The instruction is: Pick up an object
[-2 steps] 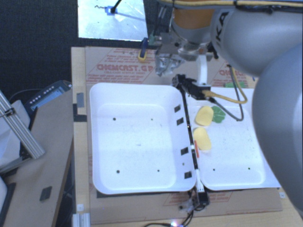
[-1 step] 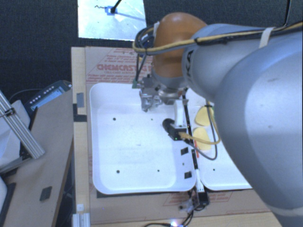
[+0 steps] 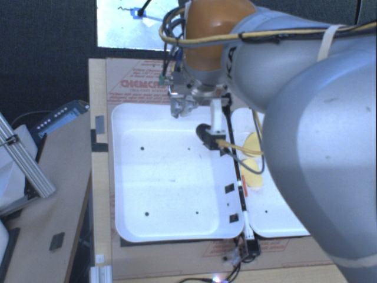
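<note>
Pincer point(image 3: 178, 108) left of yellow object point(image 3: 254, 145).

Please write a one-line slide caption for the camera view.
Grey KUKA arm's gripper over the left shallow white bin; a yellow object lies in the right bin.

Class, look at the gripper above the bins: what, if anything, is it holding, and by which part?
It cannot be told. The gripper hangs over the far edge of the left bin, and nothing is seen in it; a yellow object lies in the right bin.
</note>
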Controlling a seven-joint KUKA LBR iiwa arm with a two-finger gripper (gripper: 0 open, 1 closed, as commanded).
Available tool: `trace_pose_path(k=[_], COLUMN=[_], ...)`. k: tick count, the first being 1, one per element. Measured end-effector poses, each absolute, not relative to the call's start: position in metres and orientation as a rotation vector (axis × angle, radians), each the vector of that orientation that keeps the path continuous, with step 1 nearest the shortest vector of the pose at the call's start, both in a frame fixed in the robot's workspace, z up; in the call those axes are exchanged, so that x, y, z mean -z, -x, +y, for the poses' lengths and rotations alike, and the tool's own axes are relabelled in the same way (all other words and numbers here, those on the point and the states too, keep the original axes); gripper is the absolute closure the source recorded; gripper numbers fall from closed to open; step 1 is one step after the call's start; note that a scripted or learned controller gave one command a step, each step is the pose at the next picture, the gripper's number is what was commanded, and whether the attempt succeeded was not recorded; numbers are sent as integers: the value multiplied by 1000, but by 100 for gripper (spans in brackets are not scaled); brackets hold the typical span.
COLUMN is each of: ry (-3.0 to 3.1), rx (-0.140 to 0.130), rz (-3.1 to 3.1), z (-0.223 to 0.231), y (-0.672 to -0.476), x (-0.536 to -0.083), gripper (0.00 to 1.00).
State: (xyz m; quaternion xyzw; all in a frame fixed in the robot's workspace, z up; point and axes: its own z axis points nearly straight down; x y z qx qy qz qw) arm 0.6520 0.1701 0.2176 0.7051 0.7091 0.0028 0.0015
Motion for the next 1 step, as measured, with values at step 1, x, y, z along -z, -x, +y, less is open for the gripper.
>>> trace_pose_path(k=[1], ry=[-2219], rx=[-10], rz=[2214], z=[116], y=[-660], x=[-293], gripper=[100])
